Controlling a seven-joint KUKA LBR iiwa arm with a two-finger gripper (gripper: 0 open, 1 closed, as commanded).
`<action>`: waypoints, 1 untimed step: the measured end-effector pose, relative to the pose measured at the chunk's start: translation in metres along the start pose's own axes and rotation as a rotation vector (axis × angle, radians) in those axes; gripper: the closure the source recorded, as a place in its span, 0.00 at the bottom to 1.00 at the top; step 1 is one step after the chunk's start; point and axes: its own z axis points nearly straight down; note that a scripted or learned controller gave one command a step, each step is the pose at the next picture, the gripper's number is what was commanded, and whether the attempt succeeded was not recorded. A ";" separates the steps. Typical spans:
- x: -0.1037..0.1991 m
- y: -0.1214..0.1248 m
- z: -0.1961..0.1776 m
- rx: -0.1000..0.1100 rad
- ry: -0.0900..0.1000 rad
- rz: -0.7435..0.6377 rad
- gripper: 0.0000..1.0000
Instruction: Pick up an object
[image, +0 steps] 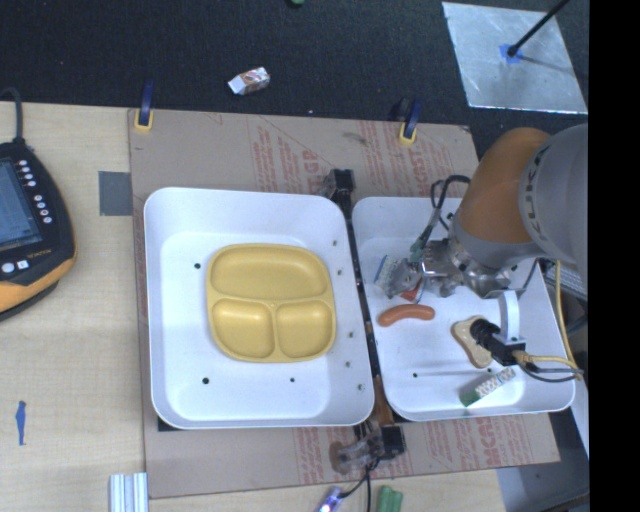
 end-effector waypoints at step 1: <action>0.006 0.011 0.000 0.000 0.000 -0.003 0.00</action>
